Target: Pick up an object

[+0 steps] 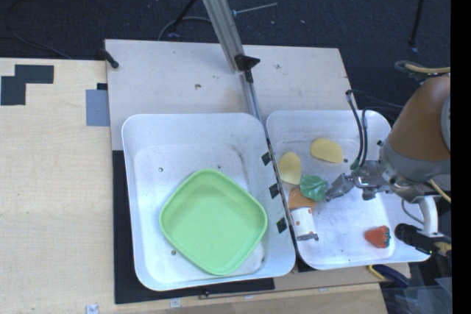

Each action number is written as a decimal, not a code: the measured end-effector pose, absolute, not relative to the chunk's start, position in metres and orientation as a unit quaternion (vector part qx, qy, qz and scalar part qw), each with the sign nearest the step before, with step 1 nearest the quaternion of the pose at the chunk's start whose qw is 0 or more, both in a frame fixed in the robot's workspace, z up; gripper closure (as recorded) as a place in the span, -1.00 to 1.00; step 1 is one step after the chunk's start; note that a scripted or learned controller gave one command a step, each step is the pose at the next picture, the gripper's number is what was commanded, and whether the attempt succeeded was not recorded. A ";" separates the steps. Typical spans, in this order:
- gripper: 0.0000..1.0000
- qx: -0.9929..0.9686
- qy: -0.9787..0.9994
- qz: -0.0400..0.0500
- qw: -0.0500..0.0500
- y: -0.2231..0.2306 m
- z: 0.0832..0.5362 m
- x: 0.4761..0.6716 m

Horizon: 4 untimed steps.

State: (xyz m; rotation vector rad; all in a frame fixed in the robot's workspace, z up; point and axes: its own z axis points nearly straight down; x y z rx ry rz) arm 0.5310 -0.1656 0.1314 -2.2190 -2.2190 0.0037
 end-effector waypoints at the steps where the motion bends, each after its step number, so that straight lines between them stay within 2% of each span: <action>1: -1.00 -0.707 -0.707 0.000 0.000 -0.165 0.090 0.531; 2: 1.00 -0.707 -0.707 -0.001 -0.001 -0.166 0.102 0.532; 4: 1.00 -0.707 -0.707 -0.001 -0.002 -0.165 0.213 0.543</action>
